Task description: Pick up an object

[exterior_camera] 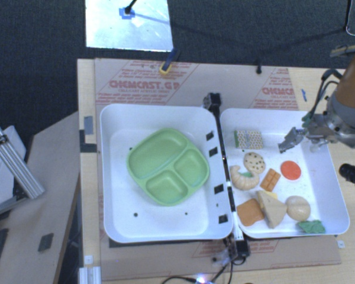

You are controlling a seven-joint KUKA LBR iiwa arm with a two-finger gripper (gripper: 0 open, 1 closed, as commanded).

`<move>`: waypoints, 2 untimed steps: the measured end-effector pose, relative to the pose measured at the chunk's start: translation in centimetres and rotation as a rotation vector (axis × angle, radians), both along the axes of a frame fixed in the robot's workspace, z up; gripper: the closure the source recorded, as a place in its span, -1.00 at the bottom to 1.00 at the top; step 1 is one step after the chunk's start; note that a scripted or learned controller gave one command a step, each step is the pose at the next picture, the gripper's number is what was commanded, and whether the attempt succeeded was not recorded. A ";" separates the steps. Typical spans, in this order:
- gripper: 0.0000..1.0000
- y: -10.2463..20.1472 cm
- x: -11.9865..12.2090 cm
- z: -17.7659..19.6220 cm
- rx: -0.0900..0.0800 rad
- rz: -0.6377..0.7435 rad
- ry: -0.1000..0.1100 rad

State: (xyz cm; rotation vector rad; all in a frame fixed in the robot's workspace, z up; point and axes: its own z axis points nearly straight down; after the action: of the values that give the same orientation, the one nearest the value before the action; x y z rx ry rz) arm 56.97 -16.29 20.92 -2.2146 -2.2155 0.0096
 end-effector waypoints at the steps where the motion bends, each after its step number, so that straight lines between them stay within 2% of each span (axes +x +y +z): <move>1: -1.00 0.0 0.3 0.7 -0.002 0.003 -0.012; 2: -1.00 0.3 0.1 -5.6 -0.001 0.001 -0.007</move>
State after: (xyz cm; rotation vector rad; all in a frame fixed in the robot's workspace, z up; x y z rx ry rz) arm 57.11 -15.95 15.32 -2.2172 -2.2207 0.0031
